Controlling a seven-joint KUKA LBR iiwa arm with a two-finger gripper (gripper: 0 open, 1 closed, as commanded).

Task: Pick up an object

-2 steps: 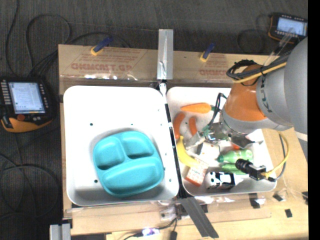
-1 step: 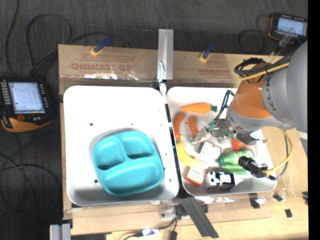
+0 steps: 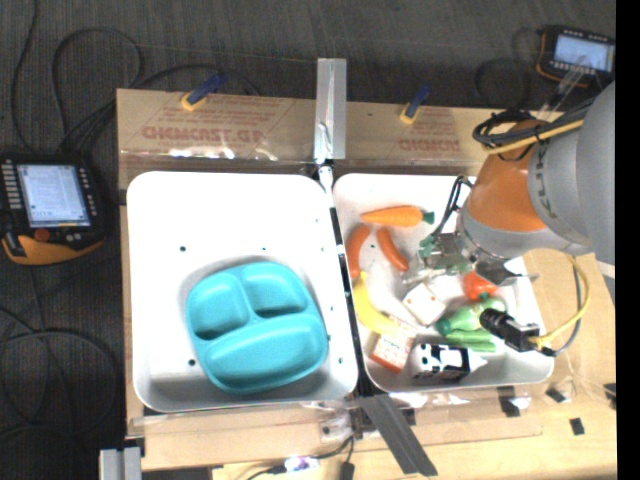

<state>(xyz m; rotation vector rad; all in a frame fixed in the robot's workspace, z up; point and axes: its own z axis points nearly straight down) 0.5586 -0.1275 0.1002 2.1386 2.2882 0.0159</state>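
Camera view, left to right: teal tray (image 3: 257, 326) in left bin (image 3: 160, 208); right of it, carrot (image 3: 396, 215), banana (image 3: 368, 311), toy clutter in right bin (image 3: 345, 193). Gripper (image 3: 440, 253) lowered among these; grip state impossible to tell. Likely mid-reach; next, close and lift.

One fixed camera looks down at a slant on the desk (image 3: 250, 438) from above, far enough to take in both white bins, left bin (image 3: 160, 218) and right bin (image 3: 540, 368), with the arm (image 3: 560, 183) entering from the right.
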